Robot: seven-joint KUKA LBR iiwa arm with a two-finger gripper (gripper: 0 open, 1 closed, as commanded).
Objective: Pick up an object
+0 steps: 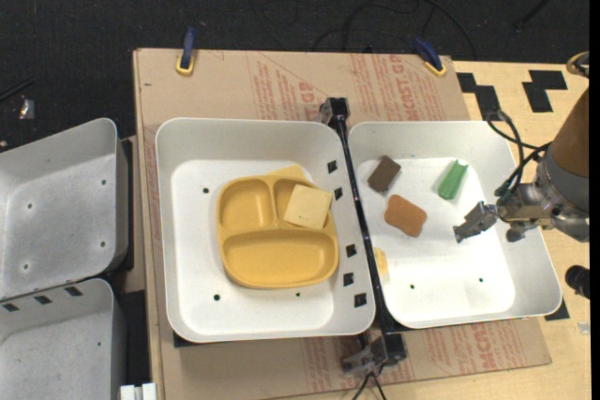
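Observation:
Three small objects lie in the far half of the right bin (487, 295): a dark brown block (383, 174), an orange-brown rounded piece (405, 214) and a green block (453, 180). My gripper (494, 229) hangs over the right side of this bin, to the right of the orange-brown piece and below the green block. Its fingers stand open with nothing between them. One dark finger (472, 226) points toward the orange-brown piece but is apart from it.
The left bin (183, 295) holds a yellow divided plate (272, 248) with a pale yellow block (307, 206) in its upper right compartment. A small yellow bit (381, 262) sits by the black divider (354, 229) between the bins. Cardboard lies under both.

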